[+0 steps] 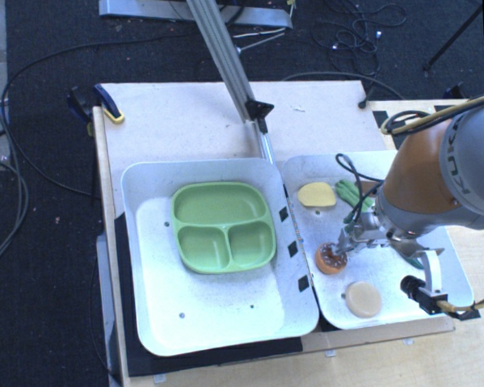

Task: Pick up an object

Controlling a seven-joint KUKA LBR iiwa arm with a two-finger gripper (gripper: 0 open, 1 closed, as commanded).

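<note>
In the right bin [462,294] lie a yellow flattish piece [316,195], a green object [349,193] partly under the arm, a brown-orange round object [332,259] and a pale tan disc [363,299]. The arm comes in from the right, and its gripper [340,249] points down at the brown-orange object, touching or just over its top. The fingers there are too small and dark to read. I cannot tell whether the object sits between them. The arm's grey body and orange band cover the bin's right part.
The left bin [151,315] holds a green three-compartment tray [224,227]. A slanted metal pole [228,56] runs down to the back edge between the bins. Black clips [293,248] sit along the seam. Cables lie on the dark floor around the bench.
</note>
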